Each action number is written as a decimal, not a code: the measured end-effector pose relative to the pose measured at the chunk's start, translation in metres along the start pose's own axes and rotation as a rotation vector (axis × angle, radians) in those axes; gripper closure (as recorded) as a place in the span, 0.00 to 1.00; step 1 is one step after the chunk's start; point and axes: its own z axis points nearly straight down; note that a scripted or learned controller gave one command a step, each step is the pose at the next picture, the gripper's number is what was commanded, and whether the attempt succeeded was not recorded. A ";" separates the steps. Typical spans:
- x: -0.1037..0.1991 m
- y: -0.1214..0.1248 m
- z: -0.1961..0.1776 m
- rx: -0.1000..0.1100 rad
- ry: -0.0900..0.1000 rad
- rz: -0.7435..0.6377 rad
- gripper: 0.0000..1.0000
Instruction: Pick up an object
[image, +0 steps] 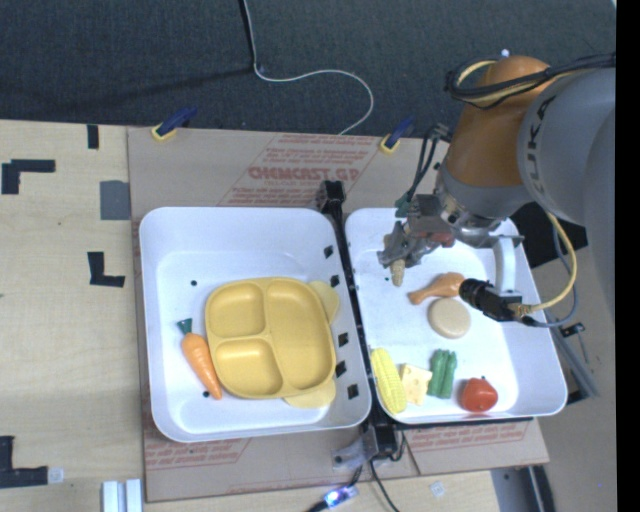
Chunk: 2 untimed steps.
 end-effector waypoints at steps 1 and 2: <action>0.006 -0.011 -0.012 -0.001 0.000 0.001 1.00; 0.006 0.001 -0.001 -0.001 -0.002 0.001 1.00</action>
